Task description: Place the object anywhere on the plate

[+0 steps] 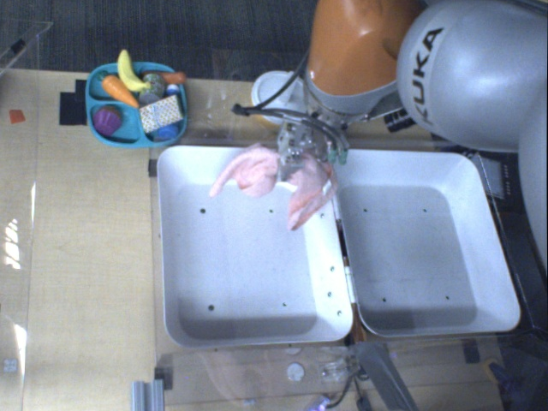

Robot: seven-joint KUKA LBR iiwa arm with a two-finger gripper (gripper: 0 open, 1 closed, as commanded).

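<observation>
Your grey arm (462, 67) with its orange band comes in from the right and hangs over the far edge of the two shallow white bins, where they meet. Its hand (301, 157) points down at the far right corner of the left white bin (214, 306), and you can see the soft pink plush toy (274, 178) caught at its tip: one pale lobe spreads left toward the bin's far wall, another droops down and right along the rim shared with the right white bin (428, 306). The toy appears pinched between the fingers and lifted, with its lower end hanging just above the bin floor, though the blur leaves you unable to judge how wide the fingers stand. Off to the far left on the pale wooden desk (77, 255), well apart from the hand, sits the blue sectioned plastic plate (96, 127), carrying a yellow toy banana (130, 74), an orange toy carrot (118, 89), a purple toy piece (107, 120) and a speckled white block (163, 113).
</observation>
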